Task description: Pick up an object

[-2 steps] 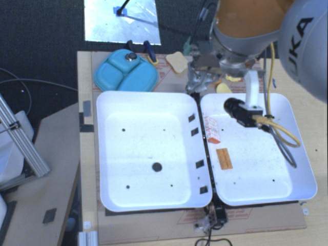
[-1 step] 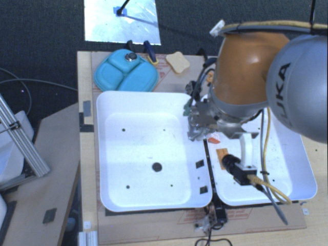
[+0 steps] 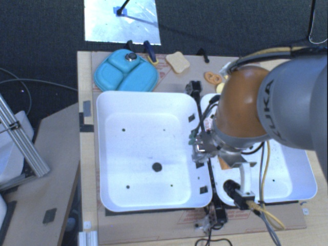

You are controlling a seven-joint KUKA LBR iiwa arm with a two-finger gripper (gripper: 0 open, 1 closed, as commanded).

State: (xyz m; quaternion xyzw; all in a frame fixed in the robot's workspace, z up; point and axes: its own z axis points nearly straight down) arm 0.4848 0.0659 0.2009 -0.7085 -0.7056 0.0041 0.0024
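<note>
Tool (image 3: 201, 150) sits low over the inner edge of the right bin (image 3: 300, 181), right by the divide between the two bins; mostly hidden under the arm's wrist, so cannot tell whether it is clenched or released, and nothing is visibly grasped. Arm (image 3: 287, 104) comes in from the right, big grey link with the orange band (image 3: 241, 104) covering most of the right bin's far half. Cables (image 3: 264, 188), yellow and black, hang off the wrist and run down over the near part of the right bin.

Left bin (image 3: 110, 137): white, shallow, a few small dark dots on the floor plus one larger dark round spot (image 3: 157, 166) near its middle-near area; cannot tell if that spot is an object or a mark.

Right bin: one small orange-brown piece (image 3: 224, 162) peeks out just under the wrist, touching or just beside the tool area; too hidden to identify.

On the table (image 3: 87, 137), far side beyond the bins: light blue divided plastic container (image 3: 126, 72) at far left, a blue handled item (image 3: 150, 52) just beside it, a tan bread-slice toy (image 3: 177, 62) to the right of that, and a small orange pretzel-like toy (image 3: 212, 77) next to the arm's orange band. A shiny reflective sheet (image 3: 122, 13) lies on the dark floor beyond the table. Aluminium frame rail (image 3: 20, 137) at far left of the scene.
</note>
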